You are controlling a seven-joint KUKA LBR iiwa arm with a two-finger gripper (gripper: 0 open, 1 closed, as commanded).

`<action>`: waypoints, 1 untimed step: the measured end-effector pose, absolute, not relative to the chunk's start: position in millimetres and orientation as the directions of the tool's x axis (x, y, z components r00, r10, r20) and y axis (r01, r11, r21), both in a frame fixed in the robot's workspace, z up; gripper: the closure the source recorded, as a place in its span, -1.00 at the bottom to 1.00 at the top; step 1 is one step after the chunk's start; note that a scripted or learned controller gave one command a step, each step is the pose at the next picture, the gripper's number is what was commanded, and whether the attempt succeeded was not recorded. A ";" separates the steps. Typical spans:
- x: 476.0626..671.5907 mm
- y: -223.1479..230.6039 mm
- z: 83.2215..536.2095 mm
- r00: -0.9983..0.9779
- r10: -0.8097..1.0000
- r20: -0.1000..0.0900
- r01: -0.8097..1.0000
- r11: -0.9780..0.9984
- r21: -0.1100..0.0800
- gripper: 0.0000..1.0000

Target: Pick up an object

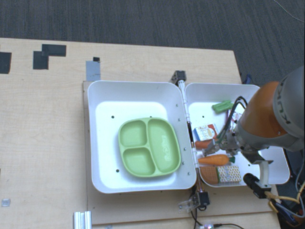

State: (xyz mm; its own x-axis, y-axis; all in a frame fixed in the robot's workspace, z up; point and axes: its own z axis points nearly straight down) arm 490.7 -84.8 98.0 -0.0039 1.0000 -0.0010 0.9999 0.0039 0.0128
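Observation:
The right bin holds several small items. A green piece lies near its back. A small white and red carton sits at the left wall. In front of it lies an orange carrot, then a brown round piece and a speckled beige square at the front edge. My gripper hangs low over the bin's front left, just above the carrot and beside the carton. The grey wrist and orange band cover the bin's middle and right.
The left bin bears a light green divided plate with three compartments. A metal clamp sits where the two bins meet at the back. Cables lie at the bench's front right corner.

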 end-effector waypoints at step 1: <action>492.1 -84.0 108.4 -0.008 1.000 -0.001 1.000 0.008 0.016 1.00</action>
State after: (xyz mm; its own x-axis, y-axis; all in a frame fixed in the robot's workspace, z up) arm 492.1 -84.0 108.4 -0.0076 1.0000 -0.0006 0.9998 0.0076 0.0164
